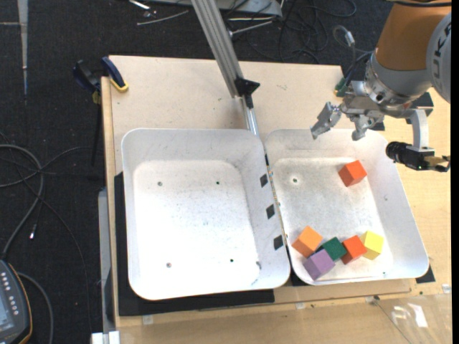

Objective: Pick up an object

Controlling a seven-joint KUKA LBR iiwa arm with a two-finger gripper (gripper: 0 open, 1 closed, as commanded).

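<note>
Hovering above the far edge of the right-hand shallow white plastic bin [401,213], my grey two-finger gripper [341,124] hangs with its fingers spread apart and nothing between them. I judge it is parked high to keep a clear line down to the blocks. Nearest below it sits a lone orange-red cube [352,173], well apart from the others, which makes it the easiest target in my view. Along the near rim a cluster crowds together: an orange cube [308,240], a green cube [333,249], a purple cube [320,263], a red cube [354,247] and a yellow cube [373,244], touching or almost so. The left-hand white bin [136,156] lies beside it, sharing the middle wall.
</note>
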